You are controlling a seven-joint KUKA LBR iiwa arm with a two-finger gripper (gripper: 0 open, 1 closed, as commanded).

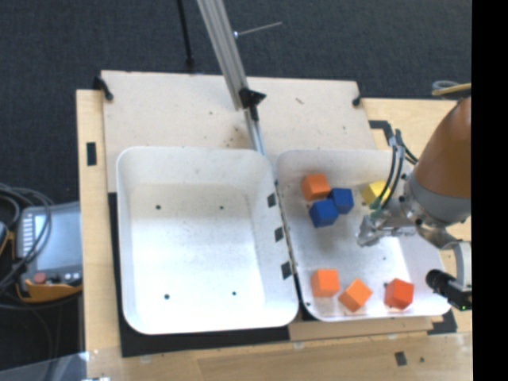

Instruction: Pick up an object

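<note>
Lowest in the view, along the near wall of the right bin [349,317], three cubes lie in a row. From left to right they are an orange cube [325,282], a second orange cube [356,294] turned with a corner toward the camera, and a red cube [399,294]. All three are below the pincer [373,235], well apart from it. These blocks have equal sides, so none has a long axis.

Up and to the left of the pincer there is a third orange cube [315,186], and just beside it two blue cubes [324,213] that touch each other, the second one [342,199] a little higher. A yellow block [373,190] sits just above the pincer, partly hidden by cables.

I cannot tell if the pincer fingers are apart or together; no object is seen between them. The grey wrist with the orange band [449,153] comes from the right. On the far left is the left bin [198,236].
</note>
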